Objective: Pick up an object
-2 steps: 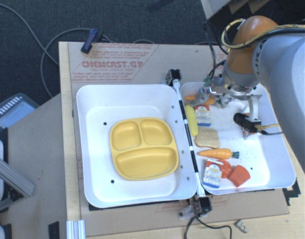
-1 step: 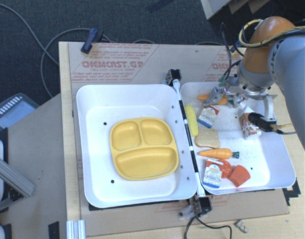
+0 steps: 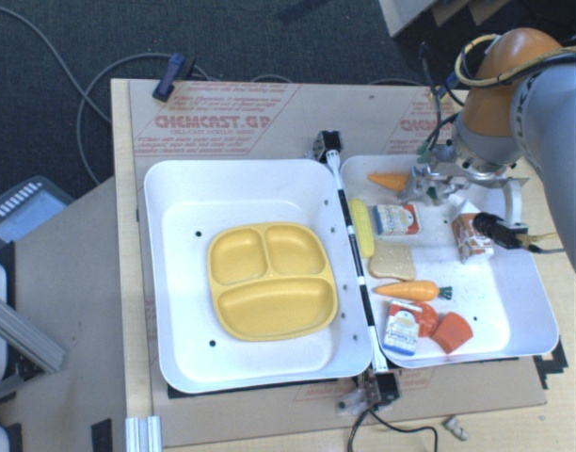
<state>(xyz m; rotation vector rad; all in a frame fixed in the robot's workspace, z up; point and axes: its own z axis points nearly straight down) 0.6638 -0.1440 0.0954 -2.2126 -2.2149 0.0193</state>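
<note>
The grey arm [image 3: 542,92] reaches in from the right, orange band showing above the wrist, and the gripper [image 3: 427,185] hangs over the upper end of the right bin [image 3: 503,295]. From this angle there is no telling whether the gripper is open or closed, and nothing can be seen held in it.

Right beside the gripper, on its left, a short orange carrot piece [image 3: 389,182] lies in the bin's top corner. Just below that sits a small white carton [image 3: 397,220], and a yellow corn cob [image 3: 362,227] lies lengthwise against the bin's left wall next to it. A brown carton [image 3: 471,238] rests further right, below the wrist.

Moving down the bin, a slice of bread [image 3: 392,263] lies flat just under the white carton. A whole carrot [image 3: 410,291] lies crosswise beneath it, green end pointing right. In the lower corner are a white and red pouch [image 3: 401,332] and, touching or nearly touching it on the right, a red wedge [image 3: 451,331].

Over in the left bin [image 3: 175,215], a yellow divided plate [image 3: 269,281] sits alone in the middle, well apart from the gripper. Both bins rest side by side on a printed board [image 3: 222,121] covering the bench.
</note>
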